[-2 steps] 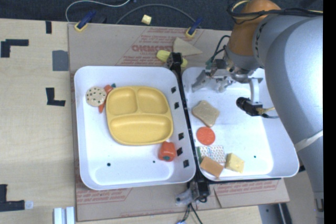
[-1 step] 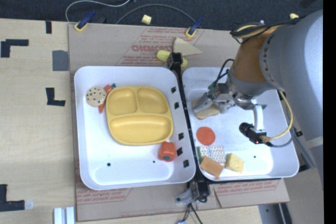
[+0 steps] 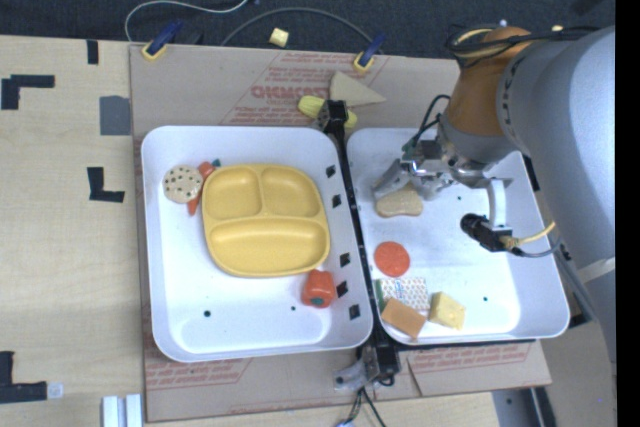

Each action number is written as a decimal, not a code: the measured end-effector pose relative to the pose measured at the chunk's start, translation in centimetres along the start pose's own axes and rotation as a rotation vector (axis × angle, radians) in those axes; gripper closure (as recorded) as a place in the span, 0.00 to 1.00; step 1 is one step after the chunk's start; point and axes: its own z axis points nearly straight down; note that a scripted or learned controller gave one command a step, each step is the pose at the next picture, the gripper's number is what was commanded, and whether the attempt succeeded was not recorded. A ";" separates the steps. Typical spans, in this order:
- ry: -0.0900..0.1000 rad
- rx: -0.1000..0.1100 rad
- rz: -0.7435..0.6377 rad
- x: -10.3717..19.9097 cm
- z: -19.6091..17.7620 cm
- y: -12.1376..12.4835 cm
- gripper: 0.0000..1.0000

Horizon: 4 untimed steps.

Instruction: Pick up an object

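My gripper (image 3: pixel 408 177) is low in the right bin (image 3: pixel 500 315), near its upper left part, with the grey arm and orange band reaching in from the right. A tan, bread-like piece (image 3: pixel 400 205) lies right under the fingertips, touching or nearly touching them. Further down the same bin lie a red-orange disc (image 3: pixel 392 259), a patterned white block (image 3: pixel 406 291), an orange-brown wedge (image 3: pixel 403 318) and a yellow cheese-like block (image 3: pixel 447 310).
The left bin (image 3: pixel 170 315) holds a yellow divided plate (image 3: pixel 266 219), a cookie (image 3: pixel 181 182) with a small red piece beside it, and a red-orange pepper-like toy (image 3: pixel 319 288). A black divider (image 3: pixel 343 205) runs between the bins. A tan wedge (image 3: pixel 355 91) and yellow clips lie behind the bins.
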 end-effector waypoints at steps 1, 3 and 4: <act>-0.004 -0.002 0.000 1.1 0.0 0.4 0.00; -0.004 -0.003 0.002 1.1 0.0 0.4 0.00; -0.001 -0.001 0.000 -0.8 0.0 3.7 0.00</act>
